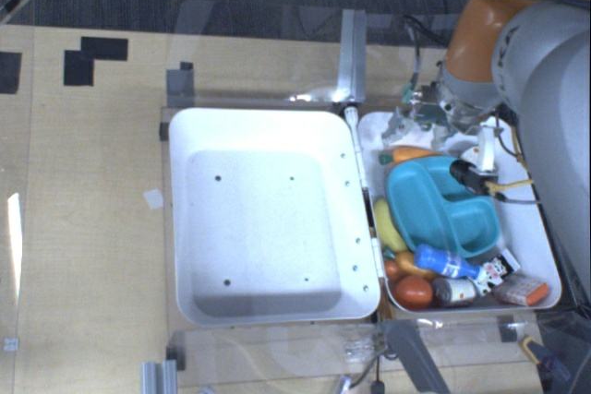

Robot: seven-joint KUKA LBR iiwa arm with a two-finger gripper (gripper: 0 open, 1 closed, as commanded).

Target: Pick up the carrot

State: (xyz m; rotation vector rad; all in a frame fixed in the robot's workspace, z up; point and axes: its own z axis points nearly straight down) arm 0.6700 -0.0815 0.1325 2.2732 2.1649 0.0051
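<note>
The carrot is a small orange piece lying at the far end of the right bin, against the top edge of a blue bowl. My gripper hangs low over that far end, just above and behind the carrot. It is very close to the carrot, but I cannot tell whether they touch. The wrist and cables hide the tips. The grey arm with its orange band comes in from the upper right.
The right bin is crowded with a yellow banana, a blue bottle, a red tomato, a dark can and a reddish block. The left bin lies beside it, with a metal post between them at the back.
</note>
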